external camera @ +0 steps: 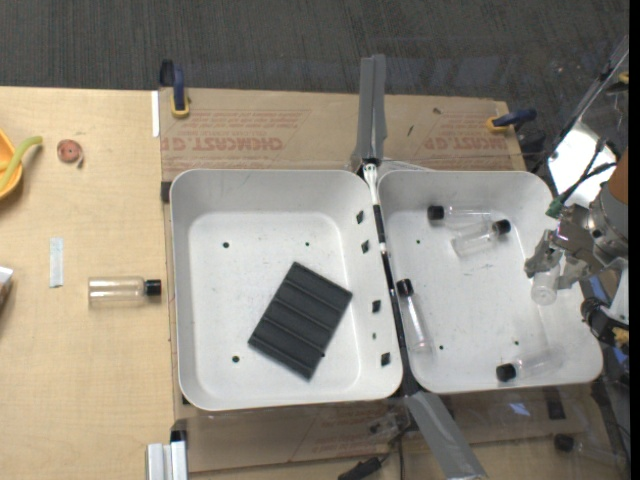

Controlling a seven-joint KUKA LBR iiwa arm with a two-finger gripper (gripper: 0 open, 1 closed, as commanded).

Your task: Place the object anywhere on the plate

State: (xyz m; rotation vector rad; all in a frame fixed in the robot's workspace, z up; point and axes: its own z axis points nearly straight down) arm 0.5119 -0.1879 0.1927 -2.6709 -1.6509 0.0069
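Gripper [548, 268] at right bin's [470, 376] right wall, clamped on a clear plastic vial [543, 289] hanging upright. Black ribbed rectangular plate [300, 320] lies tilted in left bin [200, 193]. Four more clear black-capped vials lie in right bin.

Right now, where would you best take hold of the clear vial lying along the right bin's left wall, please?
Probably mid-body on the clear vial, from above, fingers spanning its narrow width. It lies flat, black cap toward the far end, close beside the bin wall, leaving little finger room there.
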